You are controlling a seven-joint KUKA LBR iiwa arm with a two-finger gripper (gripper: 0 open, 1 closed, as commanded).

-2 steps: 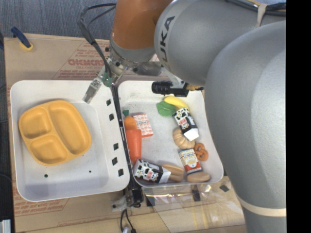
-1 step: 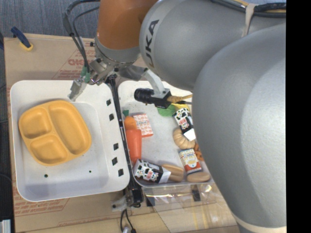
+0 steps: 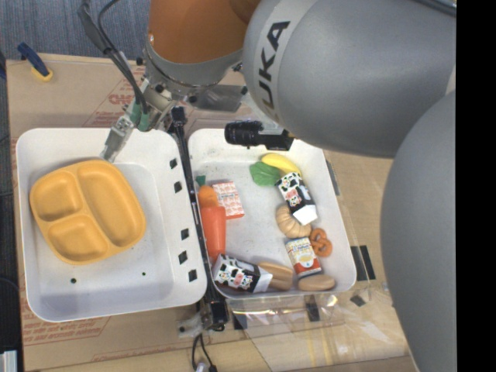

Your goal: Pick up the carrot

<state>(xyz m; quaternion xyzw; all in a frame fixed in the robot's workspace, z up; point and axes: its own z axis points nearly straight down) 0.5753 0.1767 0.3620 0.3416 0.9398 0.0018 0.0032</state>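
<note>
Looming over the bench, the one grey KUKA arm (image 3: 349, 60) fills the top and right of the view, its orange band (image 3: 194, 14) bulging above the wrist. Two white bins sit side by side: the left bin (image 3: 101, 289) bears a single yellow divided tray (image 3: 87, 210) with three compartments, and the right bin (image 3: 232, 149) holds the clutter. In it I count one carrot (image 3: 211, 222), lying lengthwise against the bin's left wall with its orange body pointing toward the near edge; one small red-and-white packet (image 3: 229, 199) just beside it; two cow-patterned cartons (image 3: 297, 196), one near the far side and one at the near edge; one yellow banana with a green piece (image 3: 273, 169); one red-labelled can (image 3: 301, 256); one pretzel (image 3: 321, 244); and a few tan bread pieces (image 3: 291, 222), hard to tell apart. The gripper (image 3: 124, 134) hangs over the far rim of the left bin, well apart from the carrot and across the dividing wall from it. Its tip is small and blurred, and what state it is in I cannot tell.
</note>
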